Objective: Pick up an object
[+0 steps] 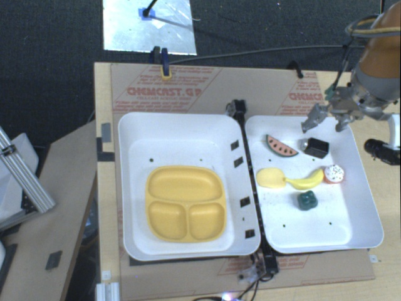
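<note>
My gripper [326, 121] hangs open over the far right part of the right bin [357, 227], its two fingers spread apart with nothing between them. Just below it lies a small black block [316, 147]. To the block's left sits a watermelon slice [281, 146]. Nearer the front are a yellow banana [305, 180], a pale yellow lemon-like piece [270, 178], a round red-and-white sprinkled piece [334, 174] and a dark green object [306, 200].
The left bin [135, 143] holds a yellow divided tray [185, 202]. Black clips [244, 180] line the seam between the bins. A silver sheet [148, 17] lies at the back. A metal rail [22, 171] stands at the left.
</note>
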`<state>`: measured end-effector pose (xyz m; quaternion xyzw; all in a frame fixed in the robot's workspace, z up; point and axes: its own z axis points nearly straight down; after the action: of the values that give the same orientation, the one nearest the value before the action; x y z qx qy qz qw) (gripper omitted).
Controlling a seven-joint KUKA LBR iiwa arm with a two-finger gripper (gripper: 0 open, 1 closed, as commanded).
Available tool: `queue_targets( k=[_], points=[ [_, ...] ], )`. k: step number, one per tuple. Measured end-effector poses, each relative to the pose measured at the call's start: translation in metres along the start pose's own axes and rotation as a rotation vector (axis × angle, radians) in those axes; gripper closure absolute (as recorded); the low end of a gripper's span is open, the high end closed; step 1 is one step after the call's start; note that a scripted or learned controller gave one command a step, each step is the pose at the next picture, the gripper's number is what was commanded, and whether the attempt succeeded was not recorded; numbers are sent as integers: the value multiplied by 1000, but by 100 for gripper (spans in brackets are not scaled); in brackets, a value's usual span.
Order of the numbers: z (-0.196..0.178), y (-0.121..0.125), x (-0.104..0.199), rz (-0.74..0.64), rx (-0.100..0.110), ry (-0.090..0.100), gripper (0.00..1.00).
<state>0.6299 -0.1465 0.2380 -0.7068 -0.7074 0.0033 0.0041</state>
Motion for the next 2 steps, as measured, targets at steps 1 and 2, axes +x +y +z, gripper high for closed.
queue_targets(
  k=[1, 2],
  points=[
    [-8, 2, 0, -2, -12, -2, 0],
    [34, 5, 4, -2, -11, -2, 0]
  ],
)
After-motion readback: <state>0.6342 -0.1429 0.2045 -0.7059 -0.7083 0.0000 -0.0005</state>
